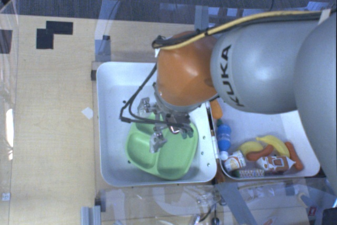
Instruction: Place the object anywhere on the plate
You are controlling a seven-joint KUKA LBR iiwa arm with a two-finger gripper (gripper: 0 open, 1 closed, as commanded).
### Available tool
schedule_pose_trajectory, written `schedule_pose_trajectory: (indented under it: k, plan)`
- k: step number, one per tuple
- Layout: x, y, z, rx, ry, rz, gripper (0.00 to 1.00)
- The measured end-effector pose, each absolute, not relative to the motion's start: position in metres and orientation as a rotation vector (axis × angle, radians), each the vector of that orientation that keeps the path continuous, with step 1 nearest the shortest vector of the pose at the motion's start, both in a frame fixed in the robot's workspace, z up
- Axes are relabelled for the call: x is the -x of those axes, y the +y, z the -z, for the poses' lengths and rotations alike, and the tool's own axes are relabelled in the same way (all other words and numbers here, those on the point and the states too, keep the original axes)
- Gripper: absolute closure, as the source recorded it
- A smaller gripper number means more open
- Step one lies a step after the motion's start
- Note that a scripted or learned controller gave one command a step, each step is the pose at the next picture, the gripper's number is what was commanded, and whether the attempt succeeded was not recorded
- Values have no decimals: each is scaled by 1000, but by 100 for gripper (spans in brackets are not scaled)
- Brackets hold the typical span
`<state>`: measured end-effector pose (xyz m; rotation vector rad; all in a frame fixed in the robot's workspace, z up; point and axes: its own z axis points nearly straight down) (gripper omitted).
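Observation:
A green divided plate (160, 158) lies in the near part of the left white bin (113, 124). My gripper (163, 131) hangs straight down over the plate's far edge, under the orange band of the arm. The wrist hides what lies between its tips, and no object shows there. On the plate's visible parts I see no item.
The right bin (295, 129) holds a blue bottle (224, 137), a banana (268, 144), a hot dog or sausage (260, 153), a small bottle with a label (237, 160) and other toy food near its front. The big grey arm covers most of that bin.

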<state>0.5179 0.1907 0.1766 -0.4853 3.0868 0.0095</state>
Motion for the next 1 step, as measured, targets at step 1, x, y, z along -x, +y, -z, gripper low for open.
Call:
schedule_pose_trajectory:
  k: [1]
  plan:
    - [-520,192,-189,481,3077,-15,100]
